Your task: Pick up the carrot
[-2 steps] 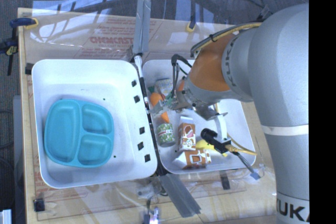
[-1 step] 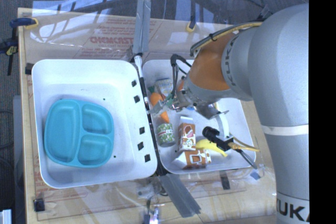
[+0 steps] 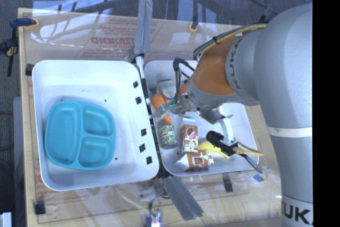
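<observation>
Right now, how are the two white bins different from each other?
The left bin holds one big thing, a blue divided plate; the right bin holds many small things crowded together, among them an orange carrot. The left bin has lots of bare white floor; the right bin has little. The gripper and grey arm reach over the right bin, not the left. Both are shallow, white and sit side by side.
</observation>
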